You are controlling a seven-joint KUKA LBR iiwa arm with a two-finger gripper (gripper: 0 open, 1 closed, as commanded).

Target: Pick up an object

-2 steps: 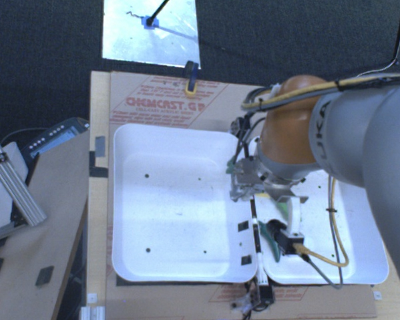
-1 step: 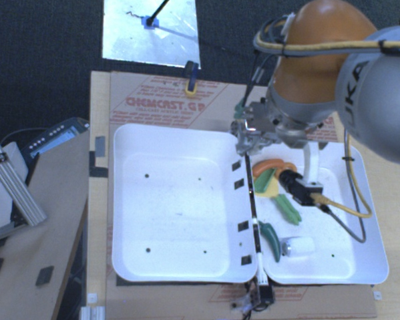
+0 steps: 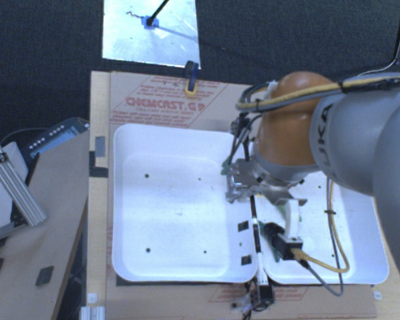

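The grey KUKA arm (image 3: 368, 138) reaches in from the right of the camera view, its thick last link slanting leftward and down. The rounded orange band (image 3: 289, 120) sits above the wrist, which points almost straight down. Beneath it hangs the metal two-finger gripper (image 3: 249, 182), set low and largely hidden under the wrist's bulk.

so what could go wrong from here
1. The gripper hangs above the seam where the left bin and right bin meet; descending, it might strike the rims.
2. The arm covers much of the right bin, so a grasp there might close on nothing.
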